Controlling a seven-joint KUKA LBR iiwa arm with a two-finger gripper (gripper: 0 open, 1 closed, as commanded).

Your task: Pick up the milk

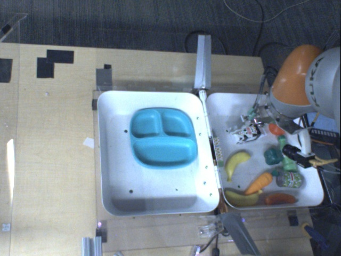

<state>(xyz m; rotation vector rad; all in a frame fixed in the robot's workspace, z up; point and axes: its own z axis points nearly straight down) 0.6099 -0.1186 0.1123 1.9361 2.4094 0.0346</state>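
Many toy foods (259,182) crowd the shallow white right bin (224,103); gripper (249,129), state untellable, should centre on the milk alone.

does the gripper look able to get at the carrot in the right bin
Probably yes: the gripper is over the right bin, and the carrot lies uncovered there, though a banana lies close by its tip.

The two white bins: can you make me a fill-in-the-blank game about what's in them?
The divided plate is coloured ___.
The yellow bananas number ___.
The orange vegetable near the bananas is a ___.
Missing words: blue, two, carrot.
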